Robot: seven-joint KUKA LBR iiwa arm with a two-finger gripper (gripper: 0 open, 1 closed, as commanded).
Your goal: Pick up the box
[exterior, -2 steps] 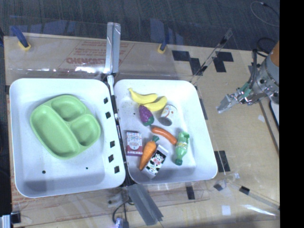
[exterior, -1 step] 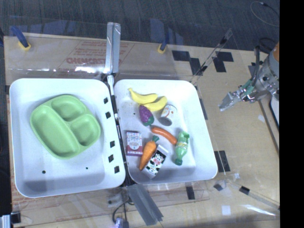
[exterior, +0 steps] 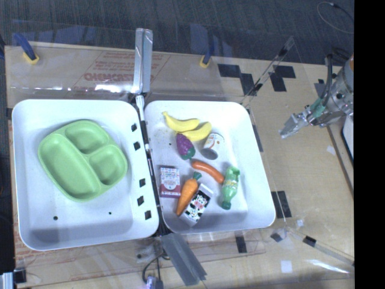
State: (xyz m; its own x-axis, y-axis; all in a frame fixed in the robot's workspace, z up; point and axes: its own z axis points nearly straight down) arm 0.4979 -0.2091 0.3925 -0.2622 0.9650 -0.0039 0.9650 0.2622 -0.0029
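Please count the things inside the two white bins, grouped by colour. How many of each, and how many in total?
Green: 2, divided plate and bottle
Yellow: 1, bananas
Purple: 1, eggplant
Orange: 2, carrot and sausage-like piece
Red: 1, box
White: 2, cow-print carton and small round item
Total: 9

One camera is looking down at a slant from 6 o'clock, taking in both bins.

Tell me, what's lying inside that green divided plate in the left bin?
Nothing I can see. The green plate sits in the left bin with all three compartments bare. The toy food and boxes lie in the right bin. What is under the plate is covered.
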